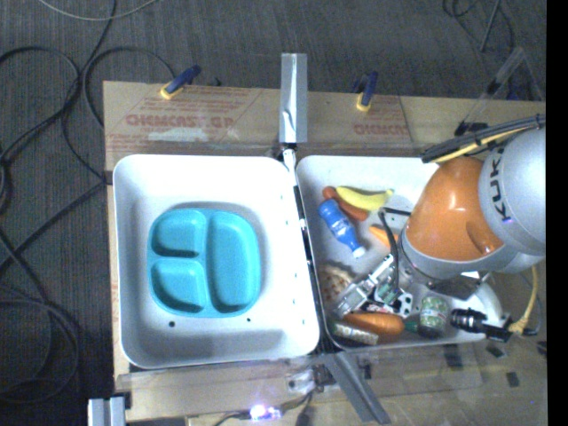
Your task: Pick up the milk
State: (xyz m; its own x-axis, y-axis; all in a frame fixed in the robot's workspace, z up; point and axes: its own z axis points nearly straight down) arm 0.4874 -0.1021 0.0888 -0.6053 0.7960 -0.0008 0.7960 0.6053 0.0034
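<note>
Jaws (366, 288) low among right bin (312, 204) clutter, grip unclear

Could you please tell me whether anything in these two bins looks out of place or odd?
Nothing looks spilled or damaged. The right white bin holds toys lying jumbled: a yellow banana, a blue bottle on its side, an orange carrot. The blue sectioned tray sits flat in the left bin.

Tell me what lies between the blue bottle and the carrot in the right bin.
In the camera view, a brownish speckled item and the gripper lie between the blue bottle and the carrot.
</note>
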